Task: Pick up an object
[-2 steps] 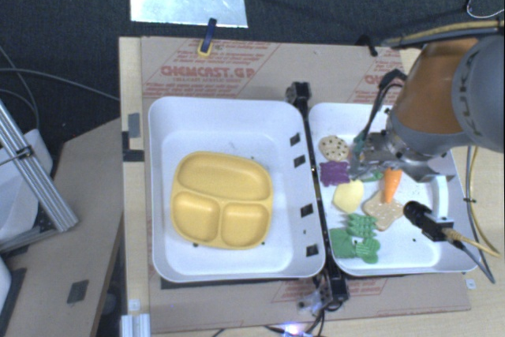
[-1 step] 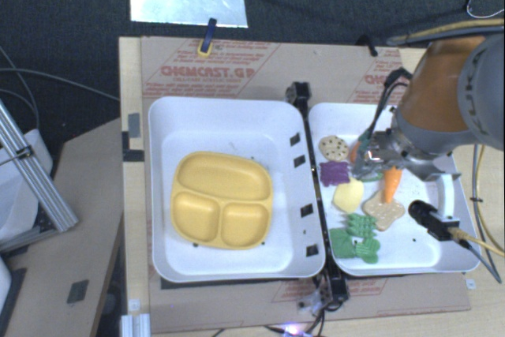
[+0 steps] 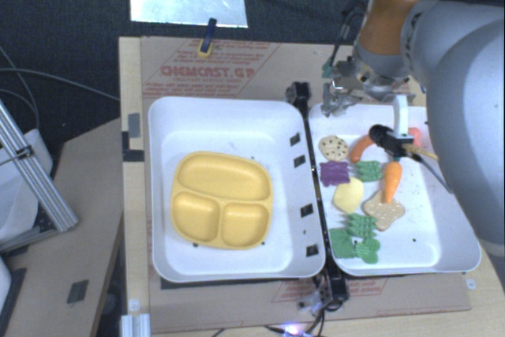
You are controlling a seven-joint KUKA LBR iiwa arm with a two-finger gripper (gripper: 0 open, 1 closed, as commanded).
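White plastic is making up two shallow bins, lying side by side on a cardboard sheet [image 3: 209, 71] with red print. The grey arm [image 3: 465, 51] is reaching in from the right of the frame, and its gripper [image 3: 338, 100] is hanging over the upper left corner of the right bin [image 3: 430, 245], close to the divide between the bins. Whether the gripper is released or clenched cannot be told, and nothing is showing in its grasp.

All the small toy foods are lying in the right bin, below the gripper in the frame. One round cookie [image 3: 334, 147] is lying nearest, just below the gripper. One purple piece [image 3: 334, 173] is lying just beneath the cookie, and one pale yellow piece [image 3: 348, 195] just beneath that. One orange-red piece [image 3: 360, 148] is lying to the right of the cookie, tilted. One carrot [image 3: 391, 180] is pointing down the frame, its tip touching one tan piece [image 3: 383, 211]. Three green pieces seem to be lying there: one [image 3: 368, 170] between the purple piece and the carrot, and two [image 3: 360, 237] close together near the bin's lower left corner. One pink piece [image 3: 416, 136] is peeking out by the arm, partly hidden.

The left bin [image 3: 229, 118] is holding one yellow plate [image 3: 222, 199] with three compartments, well apart from the gripper.
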